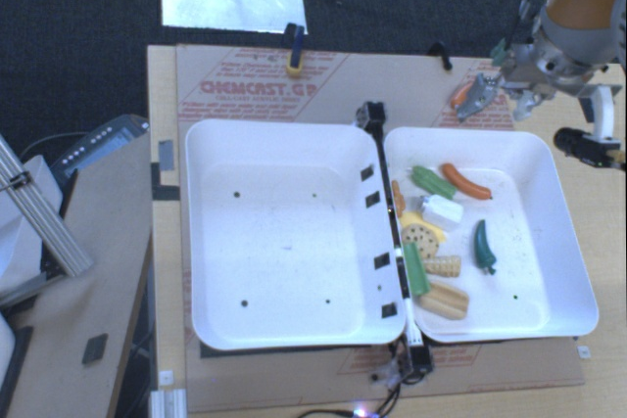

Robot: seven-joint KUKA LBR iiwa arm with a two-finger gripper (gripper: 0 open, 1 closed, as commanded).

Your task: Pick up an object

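Note:
My gripper point(477, 100) hangs above the bench just behind the back rim of the right bin point(549, 210), near the view's upper right. A small orange piece point(460, 96) sits at its fingertips, and the fingers look shut on it. In the right bin lie an orange-red sausage point(465, 181), a light green pod point(431, 181), a white block point(443, 209), a round yellow cracker point(419, 235), a dark green pepper point(484, 247), a green cucumber point(415, 269), a corn piece point(443, 266) and a bread roll point(443, 301).
The left bin point(284, 230) adjoins the right one along a black-clipped divider point(385, 210). A yellow and blue clamp point(293, 49) stands on the cardboard behind the bins. A grey device point(98, 144) lies off the bench at the left.

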